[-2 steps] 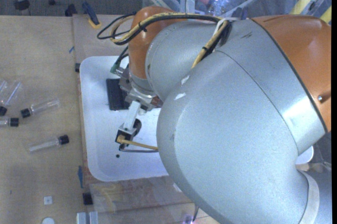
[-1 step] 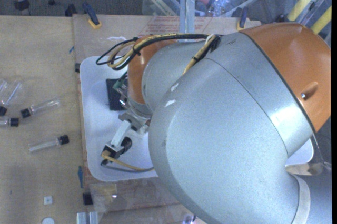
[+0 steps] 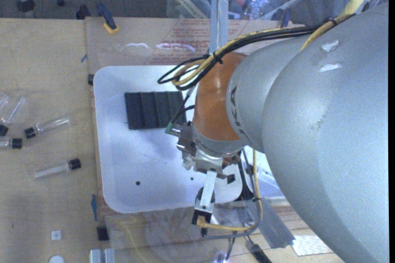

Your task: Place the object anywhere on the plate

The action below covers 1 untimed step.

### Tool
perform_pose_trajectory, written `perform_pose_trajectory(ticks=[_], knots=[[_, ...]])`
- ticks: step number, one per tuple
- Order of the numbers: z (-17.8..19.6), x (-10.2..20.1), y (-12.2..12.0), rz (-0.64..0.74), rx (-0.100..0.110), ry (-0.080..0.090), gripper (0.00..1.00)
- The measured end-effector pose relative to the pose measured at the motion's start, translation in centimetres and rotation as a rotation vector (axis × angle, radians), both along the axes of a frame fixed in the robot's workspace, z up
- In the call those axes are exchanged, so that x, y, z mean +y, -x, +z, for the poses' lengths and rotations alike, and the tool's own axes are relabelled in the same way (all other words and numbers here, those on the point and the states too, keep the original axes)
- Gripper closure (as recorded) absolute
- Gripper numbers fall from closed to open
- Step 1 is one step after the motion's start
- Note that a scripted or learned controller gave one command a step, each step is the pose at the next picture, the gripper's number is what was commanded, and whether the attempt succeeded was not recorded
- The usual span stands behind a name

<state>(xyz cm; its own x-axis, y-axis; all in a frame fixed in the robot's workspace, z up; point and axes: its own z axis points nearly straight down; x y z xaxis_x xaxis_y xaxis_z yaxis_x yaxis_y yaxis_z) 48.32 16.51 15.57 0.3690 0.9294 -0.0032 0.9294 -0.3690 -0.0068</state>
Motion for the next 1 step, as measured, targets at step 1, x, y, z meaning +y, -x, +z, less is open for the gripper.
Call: perform_pose_trajectory(ticks=[1], knots=[[-6.46,1.37,0.15,-0.458,-0.012,-0.005,1.00]])
